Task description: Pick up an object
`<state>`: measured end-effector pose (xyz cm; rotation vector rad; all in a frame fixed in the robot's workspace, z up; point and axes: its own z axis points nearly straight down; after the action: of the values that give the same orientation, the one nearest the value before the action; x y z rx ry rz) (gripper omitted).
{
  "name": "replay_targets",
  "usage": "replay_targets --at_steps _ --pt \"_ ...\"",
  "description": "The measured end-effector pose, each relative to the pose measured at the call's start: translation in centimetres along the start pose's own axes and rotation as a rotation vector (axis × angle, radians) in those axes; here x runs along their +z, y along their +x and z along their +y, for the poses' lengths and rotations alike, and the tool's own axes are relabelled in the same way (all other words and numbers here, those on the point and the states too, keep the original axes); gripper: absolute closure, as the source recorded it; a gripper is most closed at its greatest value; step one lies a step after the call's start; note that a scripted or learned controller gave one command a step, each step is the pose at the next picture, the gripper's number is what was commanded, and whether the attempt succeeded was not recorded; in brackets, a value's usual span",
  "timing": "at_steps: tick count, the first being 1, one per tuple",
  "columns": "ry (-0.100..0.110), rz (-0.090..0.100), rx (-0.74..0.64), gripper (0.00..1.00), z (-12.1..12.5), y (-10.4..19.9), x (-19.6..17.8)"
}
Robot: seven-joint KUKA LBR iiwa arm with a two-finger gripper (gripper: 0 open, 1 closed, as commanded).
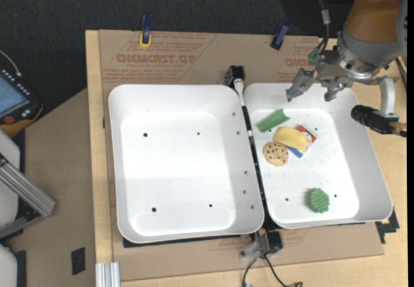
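My gripper [316, 89] hangs open over the far edge of the right bin [369, 169], its two fingers spread with nothing between them. Just below and left of it in that bin lies a green block [271, 119]. A yellow piece [291, 137] rests on a red and blue item [306, 136] near the bin's middle. A round cookie [275, 153] lies to the left of those. A knobbly green object [318, 200] sits near the bin's front.
The left bin [123, 150] sits beside the right one on a cardboard sheet [194, 53]. A blue clamp [280, 34] and a yellow-blue clamp [146, 31] hold the cardboard's far edge. A black fitting [370, 117] juts in at the right.
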<state>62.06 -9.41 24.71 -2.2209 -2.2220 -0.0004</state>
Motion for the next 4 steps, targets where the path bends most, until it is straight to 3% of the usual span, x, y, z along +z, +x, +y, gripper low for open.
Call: replay_targets --at_steps 1,2,3,4 --pt "0.014 0.002 0.002 0.00 -2.8 -0.3 11.9" --pt "0.001 -0.002 0.004 0.00 -8.0 0.0 16.3" --pt "-0.002 -0.001 0.003 1.00 -7.9 0.2 15.2" --pt "-0.004 -0.001 0.003 1.00 -7.8 0.2 14.2"
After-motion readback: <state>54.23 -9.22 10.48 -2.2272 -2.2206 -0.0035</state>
